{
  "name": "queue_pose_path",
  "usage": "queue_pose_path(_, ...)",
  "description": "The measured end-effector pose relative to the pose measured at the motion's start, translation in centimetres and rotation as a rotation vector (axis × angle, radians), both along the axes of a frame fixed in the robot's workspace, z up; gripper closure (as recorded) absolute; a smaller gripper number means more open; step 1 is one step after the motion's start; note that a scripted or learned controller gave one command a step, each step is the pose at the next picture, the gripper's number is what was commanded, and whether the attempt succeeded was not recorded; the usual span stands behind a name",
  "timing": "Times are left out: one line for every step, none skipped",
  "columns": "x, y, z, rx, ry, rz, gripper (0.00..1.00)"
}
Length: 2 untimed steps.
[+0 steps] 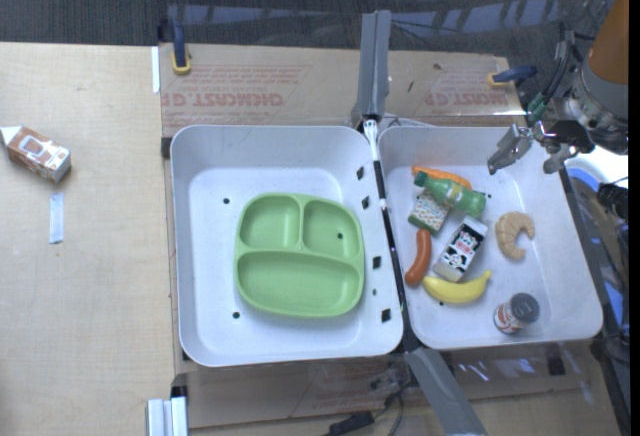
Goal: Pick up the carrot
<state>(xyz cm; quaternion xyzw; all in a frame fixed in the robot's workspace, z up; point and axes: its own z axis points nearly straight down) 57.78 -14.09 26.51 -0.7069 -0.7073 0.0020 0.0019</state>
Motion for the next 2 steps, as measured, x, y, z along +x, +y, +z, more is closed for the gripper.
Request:
queue_pose_path(4.0, 0.9, -11.2, 0.000, -0.001, 0.062, 0.00)
queue_pose_path(8.1, 1.6, -17.4, 0.001, -0.005, 0.333, 0.00)
